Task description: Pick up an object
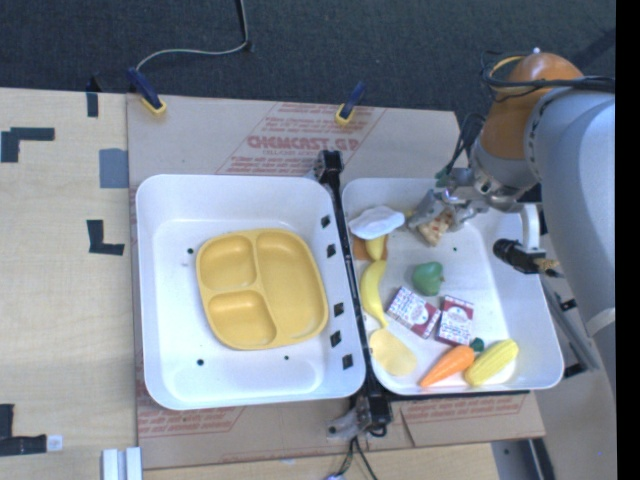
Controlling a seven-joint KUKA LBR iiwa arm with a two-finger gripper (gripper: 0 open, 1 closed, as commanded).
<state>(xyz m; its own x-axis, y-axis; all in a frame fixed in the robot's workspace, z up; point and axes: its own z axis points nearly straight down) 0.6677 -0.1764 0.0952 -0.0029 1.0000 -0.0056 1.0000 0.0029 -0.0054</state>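
End effector (437, 218), grip state unclear, hangs over right bin (520, 313) on cardboard-covered bench (270, 143).

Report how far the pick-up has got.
Done: the gripper has reached the right bin, at a tan object near its far wall. In hand: whether it is gripped cannot be told. Left: lifting something out; banana, carrot and corn lie there.

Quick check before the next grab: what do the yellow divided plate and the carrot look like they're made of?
The yellow plate looks like molded plastic: one even color, smooth, softly rounded compartment walls, a dull sheen. The carrot looks like a plastic toy: a flat, uniform orange with a smooth skin and a green tip. Hard or soft, I cannot tell from this view.
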